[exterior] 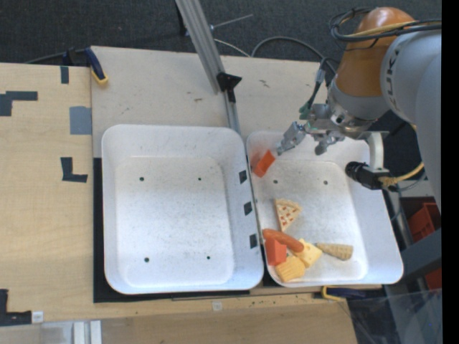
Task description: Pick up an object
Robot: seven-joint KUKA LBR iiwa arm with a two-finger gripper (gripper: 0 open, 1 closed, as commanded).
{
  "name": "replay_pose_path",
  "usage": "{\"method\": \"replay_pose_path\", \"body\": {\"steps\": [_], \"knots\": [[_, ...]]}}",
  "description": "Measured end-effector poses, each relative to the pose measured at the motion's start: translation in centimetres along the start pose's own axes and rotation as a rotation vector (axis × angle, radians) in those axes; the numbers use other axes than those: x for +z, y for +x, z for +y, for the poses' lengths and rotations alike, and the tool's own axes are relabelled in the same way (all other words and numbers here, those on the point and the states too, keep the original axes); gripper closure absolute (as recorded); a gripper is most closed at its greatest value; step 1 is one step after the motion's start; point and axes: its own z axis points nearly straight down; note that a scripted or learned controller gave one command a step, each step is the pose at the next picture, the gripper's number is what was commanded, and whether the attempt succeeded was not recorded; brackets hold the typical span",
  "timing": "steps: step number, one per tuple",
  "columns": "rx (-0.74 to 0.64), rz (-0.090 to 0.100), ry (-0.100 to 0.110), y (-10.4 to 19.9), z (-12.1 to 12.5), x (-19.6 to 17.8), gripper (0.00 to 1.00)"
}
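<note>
The gripper [307, 140] hung over the far end of the right bin [373, 213], its fingers [288, 139] spread apart with nothing between them. Just left of the fingers, an orange block [263, 163] lay against the bin's left wall. Nearer the camera than the fingers lay a waffle wedge [287, 213], and beyond it a cluster of toy food [290, 253] with a cone [337, 250] to its right. The left bin [172, 206] lay well left of the fingers.

No text, label, brand name, number or sign can be read anywhere in the camera view.
</note>
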Motion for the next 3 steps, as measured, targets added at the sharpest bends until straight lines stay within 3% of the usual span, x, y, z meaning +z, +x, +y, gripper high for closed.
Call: {"method": "replay_pose_path", "body": {"steps": [1,3], "knots": [[0.000,0.000,0.000,0.0,0.0,0.0,0.00],[0.001,-0.001,0.005,-0.2,-1.2,11.3,0.00]]}}
